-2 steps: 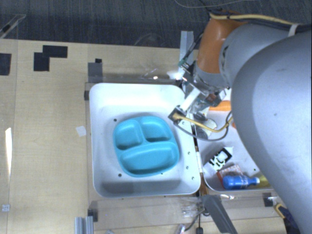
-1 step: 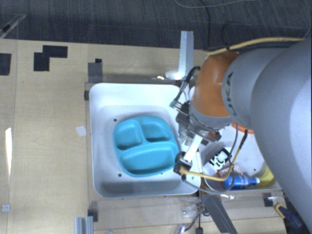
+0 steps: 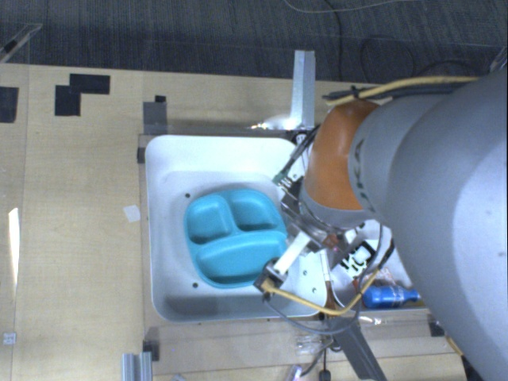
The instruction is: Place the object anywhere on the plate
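Start at the left bin (image 3: 171, 173): blue divided plate (image 3: 230, 240) lying flat, nothing on it. Just past its right rim, the tool (image 3: 316, 254) beneath the orange-banded wrist; cannot tell whether wide or narrow. Farther right, a small blue object (image 3: 390, 296), probably the task's thing. Secure it first, then carry left and release low over a compartment.

Grey arm (image 3: 444, 213) is reaching in from the right, large in the foreground, its orange band (image 3: 337, 165) tilting over the gripper (image 3: 308, 232), which is pointing down and left.
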Controlling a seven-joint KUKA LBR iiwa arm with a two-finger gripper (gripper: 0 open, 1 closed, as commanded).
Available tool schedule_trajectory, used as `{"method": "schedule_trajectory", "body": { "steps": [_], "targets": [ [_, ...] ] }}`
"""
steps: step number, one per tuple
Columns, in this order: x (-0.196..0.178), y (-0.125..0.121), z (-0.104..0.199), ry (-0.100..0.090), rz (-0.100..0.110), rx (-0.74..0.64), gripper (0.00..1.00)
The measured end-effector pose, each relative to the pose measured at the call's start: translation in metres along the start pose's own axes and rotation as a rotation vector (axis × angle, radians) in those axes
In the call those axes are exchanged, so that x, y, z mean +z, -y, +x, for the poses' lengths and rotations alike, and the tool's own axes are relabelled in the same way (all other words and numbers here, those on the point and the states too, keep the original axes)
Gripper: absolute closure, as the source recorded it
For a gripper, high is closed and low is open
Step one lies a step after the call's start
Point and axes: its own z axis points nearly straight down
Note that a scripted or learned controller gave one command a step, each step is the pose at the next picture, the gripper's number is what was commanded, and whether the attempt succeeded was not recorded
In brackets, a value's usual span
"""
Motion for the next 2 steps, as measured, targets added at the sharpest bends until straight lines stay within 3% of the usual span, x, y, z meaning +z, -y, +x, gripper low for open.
{"method": "schedule_trajectory", "body": {
  "steps": [1,2],
  "targets": [
    [-0.029,-0.031,0.051,-0.001,-0.002,0.133,1.00],
    [0.013,-0.029,0.052,0.001,0.000,0.203,1.00]
  ]
}}
